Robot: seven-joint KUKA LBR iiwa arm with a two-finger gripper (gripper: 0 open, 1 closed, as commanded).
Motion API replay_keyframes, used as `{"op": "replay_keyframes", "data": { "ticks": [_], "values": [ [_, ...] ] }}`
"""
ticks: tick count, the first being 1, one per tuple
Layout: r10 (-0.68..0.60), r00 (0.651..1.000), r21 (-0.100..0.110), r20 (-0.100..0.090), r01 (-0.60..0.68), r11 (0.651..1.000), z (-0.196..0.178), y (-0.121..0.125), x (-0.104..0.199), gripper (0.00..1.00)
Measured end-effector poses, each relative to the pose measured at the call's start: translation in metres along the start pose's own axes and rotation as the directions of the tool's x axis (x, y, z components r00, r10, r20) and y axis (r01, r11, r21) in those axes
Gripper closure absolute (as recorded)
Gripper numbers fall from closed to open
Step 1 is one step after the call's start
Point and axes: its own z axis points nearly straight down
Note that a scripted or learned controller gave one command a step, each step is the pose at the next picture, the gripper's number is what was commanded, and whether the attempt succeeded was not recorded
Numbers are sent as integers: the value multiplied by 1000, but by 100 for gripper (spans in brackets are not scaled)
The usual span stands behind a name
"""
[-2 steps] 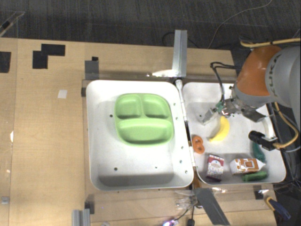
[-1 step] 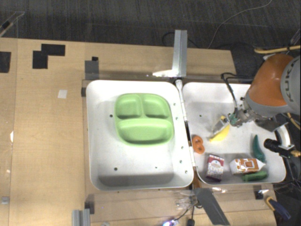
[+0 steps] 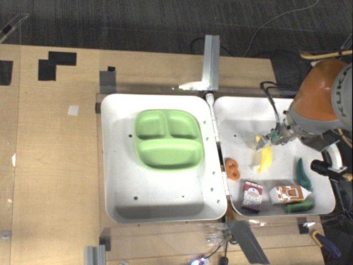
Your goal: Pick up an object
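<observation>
Bench (image 3: 49,164): we see pale wood filling the left of the frame, with black square marks at the upper left.

Left bin (image 3: 116,192): a shallow white bin at centre-left, its right wall beside the other bin.

Green plate (image 3: 165,138): we find a light green divided plate lying flat in the upper middle of the left bin, two small compartments on top and one wide one below.

Metal post (image 3: 211,59): a grey upright bar at the top centre, above the seam between the bins.

Right bin (image 3: 237,115): a second white bin at centre-right, holding all the small items.

Orange piece (image 3: 233,169): we see a small orange object at the right bin's left wall, low in the bin.

Dark red box (image 3: 252,196): a small packet near the bin's lower edge, right of the orange piece.

Banana (image 3: 265,159): a yellow banana-like item in the middle of the right bin, lying just below the tool.

Orange-and-white box (image 3: 288,193): a small carton at the lower right of the bin, beside the dark red box.

Green vegetables (image 3: 302,173): we see dark green long items at the bin's right side and lower right corner, one touching the carton.

Gripper (image 3: 274,137): it sits low in the right bin, just above the banana's upper end; we cannot tell whether it is apart or together, or whether it touches the banana.

Arm (image 3: 322,95): grey with an orange band, entering from the right edge of the frame.
</observation>
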Motion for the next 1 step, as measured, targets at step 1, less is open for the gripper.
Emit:
{"op": "replay_keyframes", "data": {
  "ticks": [1],
  "values": [
    [79,997,13,-3,-79,997,-135,55,36,100]
  ]
}}
